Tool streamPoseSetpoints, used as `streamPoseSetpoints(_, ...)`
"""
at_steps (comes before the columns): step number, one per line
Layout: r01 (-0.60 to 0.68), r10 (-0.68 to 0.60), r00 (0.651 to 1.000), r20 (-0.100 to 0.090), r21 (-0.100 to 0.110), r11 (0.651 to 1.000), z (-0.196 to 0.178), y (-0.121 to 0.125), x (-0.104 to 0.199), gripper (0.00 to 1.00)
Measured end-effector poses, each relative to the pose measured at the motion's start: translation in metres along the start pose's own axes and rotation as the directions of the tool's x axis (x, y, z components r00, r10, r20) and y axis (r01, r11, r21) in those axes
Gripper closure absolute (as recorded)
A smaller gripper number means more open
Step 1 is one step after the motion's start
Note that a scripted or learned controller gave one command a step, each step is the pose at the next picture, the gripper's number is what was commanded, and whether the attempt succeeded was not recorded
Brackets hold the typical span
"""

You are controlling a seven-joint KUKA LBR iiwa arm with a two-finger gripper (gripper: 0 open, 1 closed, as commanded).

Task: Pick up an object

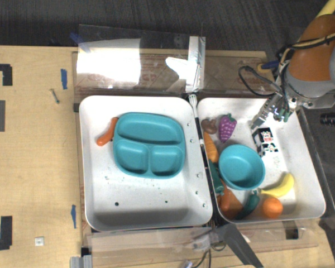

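Fingers hang over the right bin, how far apart I cannot tell, nothing visibly held, just above the small black-and-white card, so drop straight, centred, before closing.

— What sits in the right-hand bin?

— A teal bowl, upright and open, near the middle of it. A purple bunch of grapes lies above the bowl, toward the bin's upper left, with a brownish piece just beside it.

— And along the left wall?

— An orange carrot-like piece, lying lengthwise. Lower down, a brown-orange item touches a teal one.

— Anything at lower right?

— A yellow banana curving beside the bowl, and an orange fruit just below it. A small black-and-white object lies flat at the upper right of the bowl.
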State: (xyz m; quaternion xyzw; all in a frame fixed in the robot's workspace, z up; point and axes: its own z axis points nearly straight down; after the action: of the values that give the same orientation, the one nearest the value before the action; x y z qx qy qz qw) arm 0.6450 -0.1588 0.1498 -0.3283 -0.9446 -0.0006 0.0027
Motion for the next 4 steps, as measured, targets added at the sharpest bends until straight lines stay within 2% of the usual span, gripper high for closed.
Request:
streamPoseSetpoints(1,-0.002,0.002,1.0,0.01,-0.003,1.0,-0.006,-0.001,-0.003,0.0)
streamPoseSetpoints(2,-0.208,0.208,0.978,0.011,-0.007,0.978,0.062,-0.033,0.01,0.0)
streamPoseSetpoints(3,-0.144,0.144,0.99,0.011,-0.006,0.99,0.062,-0.031,0.049,0.0)
streamPoseSetpoints(4,-0.35,0.35,0.936,0.033,-0.029,0.936,0.056,-0.062,0.075,0.0)
